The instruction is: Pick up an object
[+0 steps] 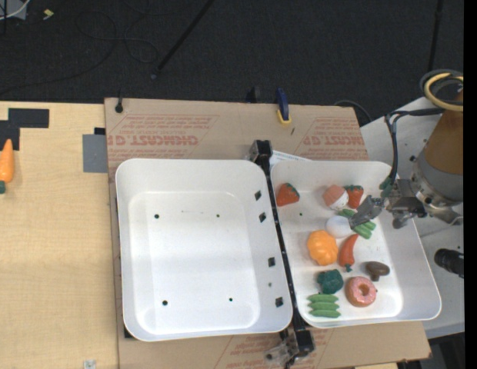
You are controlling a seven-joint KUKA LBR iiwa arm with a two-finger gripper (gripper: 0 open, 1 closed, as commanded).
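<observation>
The right bin (pixel 411 283) holds several toy foods: a red strawberry (pixel 287 195), a pink-and-white radish (pixel 336 197), a white egg (pixel 338 224), an orange pepper (pixel 322 247), a red chili (pixel 348 250), a brown mushroom (pixel 376 268), a dark green broccoli (pixel 329 280), a pink donut (pixel 361 290) and a green pea pod (pixel 324 305). My gripper (pixel 368 209) reaches in from the right, low over the bin's upper right part. It sits just above a small green piece (pixel 365 229) and beside a red tomato (pixel 354 195). Nothing is visibly held.
The left bin (pixel 131 206) stands next to the right one, with a black divider (pixel 271 237) between them. An orange toy carrot (pixel 4 166) lies on the wooden bench far left. A blue clamp (pixel 283 106) sits at the cardboard's back edge.
</observation>
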